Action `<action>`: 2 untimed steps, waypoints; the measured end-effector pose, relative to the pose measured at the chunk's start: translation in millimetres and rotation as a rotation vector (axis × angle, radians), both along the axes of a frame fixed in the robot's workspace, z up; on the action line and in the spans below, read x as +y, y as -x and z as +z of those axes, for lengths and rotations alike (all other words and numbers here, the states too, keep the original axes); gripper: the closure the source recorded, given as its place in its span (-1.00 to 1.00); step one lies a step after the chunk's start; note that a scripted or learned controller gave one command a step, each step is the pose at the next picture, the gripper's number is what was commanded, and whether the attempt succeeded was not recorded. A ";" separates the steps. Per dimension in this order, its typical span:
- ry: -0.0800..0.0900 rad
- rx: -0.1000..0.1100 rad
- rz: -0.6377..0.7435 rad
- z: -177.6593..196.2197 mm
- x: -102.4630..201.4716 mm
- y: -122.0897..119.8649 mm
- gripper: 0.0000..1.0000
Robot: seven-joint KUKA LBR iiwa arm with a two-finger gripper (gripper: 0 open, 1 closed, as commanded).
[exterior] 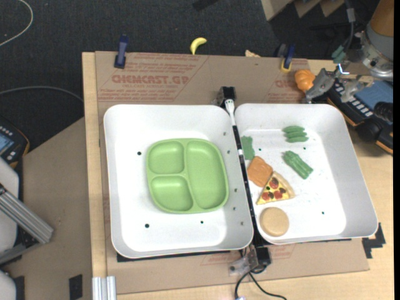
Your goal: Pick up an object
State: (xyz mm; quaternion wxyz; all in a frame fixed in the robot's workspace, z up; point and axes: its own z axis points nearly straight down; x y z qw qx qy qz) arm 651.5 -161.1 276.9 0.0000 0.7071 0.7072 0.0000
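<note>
Nothing had been picked up: the pizza slice (pixel 275 189), cookie (pixel 274 221) and green beans (pixel 297 164) lay in the right bin (pixel 350 167). The tool (pixel 322 83) hovered beyond its far corner; its grip could not be told.

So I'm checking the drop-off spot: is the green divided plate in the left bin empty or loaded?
Empty. All three compartments of the green divided plate show bare green.

Grey arm (pixel 381 24), dark metal end effector (pixel 325 83).
</note>
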 end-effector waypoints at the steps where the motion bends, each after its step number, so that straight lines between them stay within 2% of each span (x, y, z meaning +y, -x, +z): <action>1: -0.003 0.002 0.006 17.5 72.3 34.4 -1.00; 2: -0.003 0.014 0.000 -99.5 94.8 68.1 -1.00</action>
